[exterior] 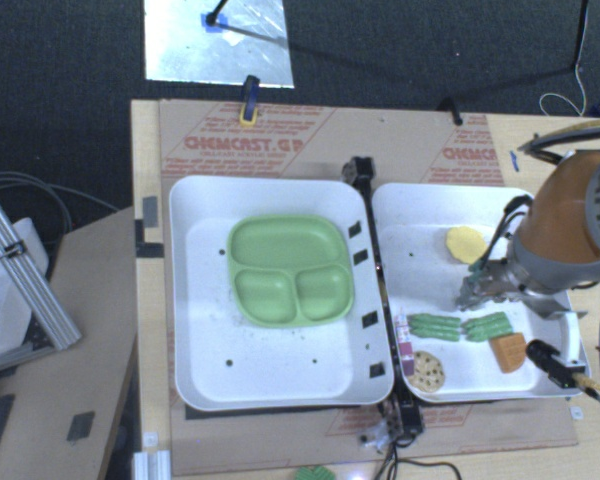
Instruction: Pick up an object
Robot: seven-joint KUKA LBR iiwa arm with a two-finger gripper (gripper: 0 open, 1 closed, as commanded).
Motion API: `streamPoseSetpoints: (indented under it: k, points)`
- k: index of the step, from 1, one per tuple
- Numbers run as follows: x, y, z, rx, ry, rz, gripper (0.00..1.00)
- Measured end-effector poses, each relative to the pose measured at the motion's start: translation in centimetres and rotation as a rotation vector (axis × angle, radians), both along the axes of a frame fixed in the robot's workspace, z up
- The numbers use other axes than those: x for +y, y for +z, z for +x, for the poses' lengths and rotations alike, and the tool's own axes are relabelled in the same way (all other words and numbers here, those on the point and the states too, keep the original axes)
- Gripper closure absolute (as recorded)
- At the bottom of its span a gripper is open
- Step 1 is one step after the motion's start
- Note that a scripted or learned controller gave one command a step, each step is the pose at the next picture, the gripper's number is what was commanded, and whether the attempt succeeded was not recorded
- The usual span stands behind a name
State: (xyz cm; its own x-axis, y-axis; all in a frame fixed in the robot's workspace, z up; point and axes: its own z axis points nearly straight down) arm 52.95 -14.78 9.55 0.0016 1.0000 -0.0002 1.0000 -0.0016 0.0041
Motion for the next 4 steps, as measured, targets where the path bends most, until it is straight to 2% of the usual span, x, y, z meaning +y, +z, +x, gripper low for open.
streamPoseSetpoints:
  k: [1, 2, 3, 4]
  points:
    - [4.6, 9.3, -2.0, -0.004, 0.010, 0.001, 1.00]
    - [12.0, 8.9, -4.3, 0.005, 0.012, 0.004, 1.00]
    - [19.2, 8.9, -4.3, 0.003, 0.013, 0.003, 1.00]
    - [18.7, 8.9, -4.3, 0.002, 0.004, 0.001, 0.00]
